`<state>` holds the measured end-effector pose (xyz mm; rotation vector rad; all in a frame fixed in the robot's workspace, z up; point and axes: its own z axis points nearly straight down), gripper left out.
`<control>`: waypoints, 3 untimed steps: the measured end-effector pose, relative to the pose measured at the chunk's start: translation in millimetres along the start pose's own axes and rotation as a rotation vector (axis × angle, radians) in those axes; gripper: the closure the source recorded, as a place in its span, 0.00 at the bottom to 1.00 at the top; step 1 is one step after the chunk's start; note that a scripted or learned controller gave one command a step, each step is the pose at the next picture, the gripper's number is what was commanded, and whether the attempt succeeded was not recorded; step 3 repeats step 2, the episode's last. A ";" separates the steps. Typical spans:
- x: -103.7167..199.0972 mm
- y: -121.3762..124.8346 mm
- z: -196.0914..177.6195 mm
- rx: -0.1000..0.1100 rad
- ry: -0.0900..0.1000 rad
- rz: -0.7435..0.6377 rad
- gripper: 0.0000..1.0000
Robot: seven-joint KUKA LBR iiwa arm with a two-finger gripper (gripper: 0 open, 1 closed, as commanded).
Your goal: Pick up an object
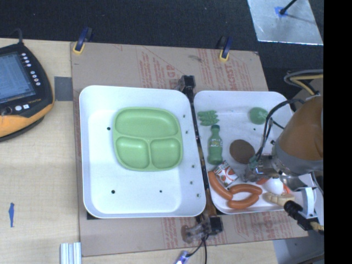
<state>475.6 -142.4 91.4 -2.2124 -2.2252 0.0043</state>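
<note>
I see gripper (258, 171) low in right bin (237, 96) near its front edge, by brown disc (241, 150) & sausages (236, 194); finger state unclear, can't tell.

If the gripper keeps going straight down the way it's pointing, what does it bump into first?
Probably the sausages. The gripper hangs over the right bin, pointing down near the brown disc and the sausages. Depth is hard to judge from this slanted view, so it might reach the bin floor between them instead.

Faint red printing runs along the cardboard sheet (165, 65) under the bins, upper middle of the frame, too blurred to read.
</note>
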 end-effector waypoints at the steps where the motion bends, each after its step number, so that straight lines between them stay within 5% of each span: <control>1: -43.1 0.6 -120.3 -0.005 -0.002 0.003 1.00; 2: -20.1 53.0 -42.5 0.001 0.000 0.000 1.00; 3: -20.1 53.0 -42.5 0.001 0.000 0.000 1.00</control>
